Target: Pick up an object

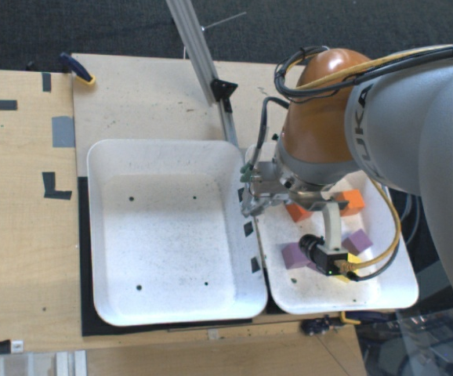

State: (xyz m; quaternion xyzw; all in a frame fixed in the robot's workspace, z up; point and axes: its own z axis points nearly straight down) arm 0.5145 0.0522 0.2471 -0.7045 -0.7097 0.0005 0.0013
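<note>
The thick grey arm (414,124) comes in along the right side of the frame, nearest the lens. Its orange band (324,108) bulges above the wrist at centre right. Under that band the gripper (283,198) points down over the upper left part of the right bin (403,292), close to the wall where it meets the left bin (164,233). The wrist hides the gripper's tips, so I cannot make out whether it stands wide or narrow, or whether it grips anything. Just beside the gripper, to its lower right, a small red-orange block (297,211) lies on the bin floor, partly covered by the wrist. Further right in the same bin an orange block (353,202) sits near the arm's edge. Lower down lie two more: the left purple block (293,254) toward the bin's middle, and the right purple block (357,241) apart from it, below the orange block. The left bin sits in the centre of the frame, its white floor speckled with dark dots. Both bins rest on a black mat (85,288) on a wooden board (23,233) marked with grey tape. A metal bar (191,34) slants down from the top of the frame to the bins' shared edge. A blue and yellow clamp (77,67) lies at the upper left.
</note>
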